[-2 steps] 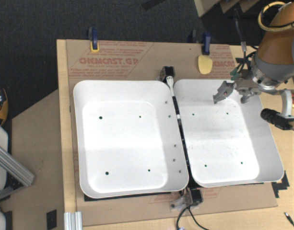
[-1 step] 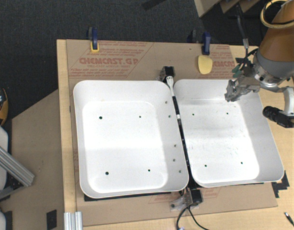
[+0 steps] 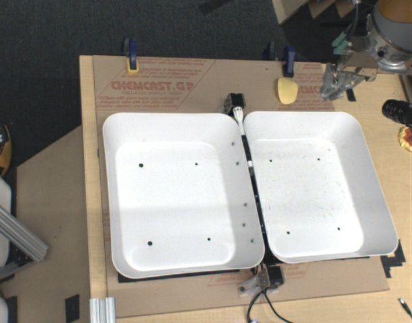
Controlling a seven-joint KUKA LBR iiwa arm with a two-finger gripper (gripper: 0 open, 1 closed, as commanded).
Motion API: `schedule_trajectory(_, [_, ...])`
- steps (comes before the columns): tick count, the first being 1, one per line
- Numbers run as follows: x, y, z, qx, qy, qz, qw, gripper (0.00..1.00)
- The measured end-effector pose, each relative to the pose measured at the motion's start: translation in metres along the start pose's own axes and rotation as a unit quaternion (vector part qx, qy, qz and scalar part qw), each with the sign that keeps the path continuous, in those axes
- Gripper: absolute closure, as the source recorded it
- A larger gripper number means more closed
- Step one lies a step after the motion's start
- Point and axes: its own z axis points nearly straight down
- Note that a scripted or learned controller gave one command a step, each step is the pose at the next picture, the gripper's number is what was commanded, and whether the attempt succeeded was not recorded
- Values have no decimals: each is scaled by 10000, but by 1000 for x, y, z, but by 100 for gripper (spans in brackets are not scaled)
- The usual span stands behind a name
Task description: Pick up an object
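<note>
Yellow object (image 3: 287, 90) just left of my gripper (image 3: 337, 86)
It stands upright on the far board; I cannot tell my grip state.

We are looking down at a robotics lab or test workshop, not a home. Two shallow white bins (image 3: 182, 200) sit side by side on a brown board (image 3: 185, 79) printed with red lettering. Behind the bins, blue clamps (image 3: 130, 51) pin the board's far edge down. Between the bins runs a black strip with a small fitting (image 3: 234, 102) at its far end, and a cable (image 3: 263, 301) trails off in front of them. Left of the bins lies an aluminium rail (image 3: 17, 231) on dark carpet (image 3: 58, 19).
</note>
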Motion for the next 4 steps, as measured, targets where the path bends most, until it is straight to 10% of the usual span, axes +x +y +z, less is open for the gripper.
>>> schedule_trajectory(1, [52,34,92,133,19,7,9999,100])
schedule_trajectory(4, [58,-25,32,109,5,40,9999,100])
